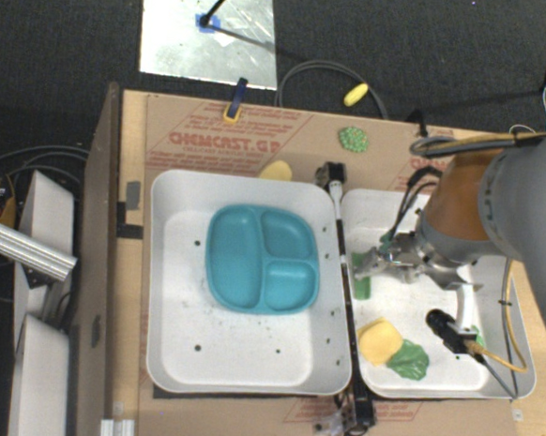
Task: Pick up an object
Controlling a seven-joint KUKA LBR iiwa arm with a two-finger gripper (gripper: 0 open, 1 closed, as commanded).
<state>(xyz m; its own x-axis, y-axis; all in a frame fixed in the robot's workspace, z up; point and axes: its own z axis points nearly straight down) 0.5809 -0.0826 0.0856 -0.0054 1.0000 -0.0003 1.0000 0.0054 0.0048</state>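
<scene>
Two shallow white plastic bins side by side on a brown printed cardboard sheet (222,143).

Left bin (171,251): one teal divided plate (262,259), three compartments, lying flat around the bin's middle.

Right bin (386,212): grey arm with orange band (500,202) reaches in from the right and covers much of the bin's far half. Gripper (375,264) sits low at the bin's left side, close to the wall shared with the left bin. Whether it is released or clenched cannot be told from this angle.

Small green piece (361,287) lies right at the gripper's near side, against the left wall; contact with the gripper cannot be told. Nothing is seen lifted.

Rounded yellow lump (379,342) rests on the bin floor towards the near left corner. Crinkled leafy green piece (409,360) touches its right side.

Outside the bins, on the cardboard at the far side: knobbly round green object (354,139), and a pale yellow object (277,171) just behind the left bin's far rim.
</scene>
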